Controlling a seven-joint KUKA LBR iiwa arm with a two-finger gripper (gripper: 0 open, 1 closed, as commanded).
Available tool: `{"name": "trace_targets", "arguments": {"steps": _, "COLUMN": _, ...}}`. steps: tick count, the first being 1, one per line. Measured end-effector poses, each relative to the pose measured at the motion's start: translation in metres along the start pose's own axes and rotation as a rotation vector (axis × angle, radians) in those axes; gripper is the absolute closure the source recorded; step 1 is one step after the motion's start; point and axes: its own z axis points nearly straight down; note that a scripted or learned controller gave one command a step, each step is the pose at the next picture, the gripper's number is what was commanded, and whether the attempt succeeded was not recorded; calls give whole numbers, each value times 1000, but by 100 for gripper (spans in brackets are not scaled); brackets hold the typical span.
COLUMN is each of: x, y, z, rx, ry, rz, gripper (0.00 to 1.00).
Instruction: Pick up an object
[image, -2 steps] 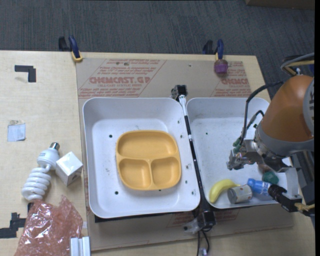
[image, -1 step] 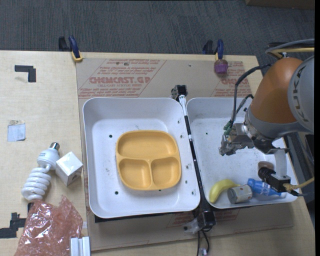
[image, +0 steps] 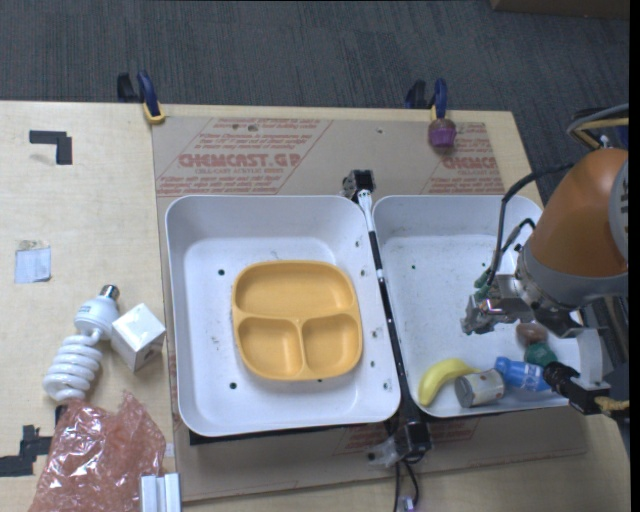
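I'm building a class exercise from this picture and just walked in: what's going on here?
A grey robot arm with an orange band reaches into the right white bin, its gripper low above the bin floor. A yellow banana, a small grey can and a blue plastic bottle lie clustered in the near corner, apart from the gripper. The left white bin holds a yellow three-compartment tray. Nothing looks picked up yet.
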Motion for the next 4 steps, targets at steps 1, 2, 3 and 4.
{"name": "trace_targets", "arguments": {"steps": 1, "x": 3, "y": 40, "z": -9, "rx": -1, "ry": -1, "rz": -3, "gripper": 100}}
{"name": "trace_targets", "arguments": {"steps": 2, "x": -19, "y": 48, "z": -2, "rx": -1, "ry": -1, "rz": -1, "gripper": 100}}
{"name": "trace_targets", "arguments": {"steps": 3, "x": -35, "y": -14, "z": -17, "rx": 0, "ry": 0, "rz": 0, "gripper": 100}}
{"name": "trace_targets", "arguments": {"steps": 4, "x": -40, "y": -14, "z": -10, "rx": 1, "ry": 0, "rz": 0, "gripper": 100}}
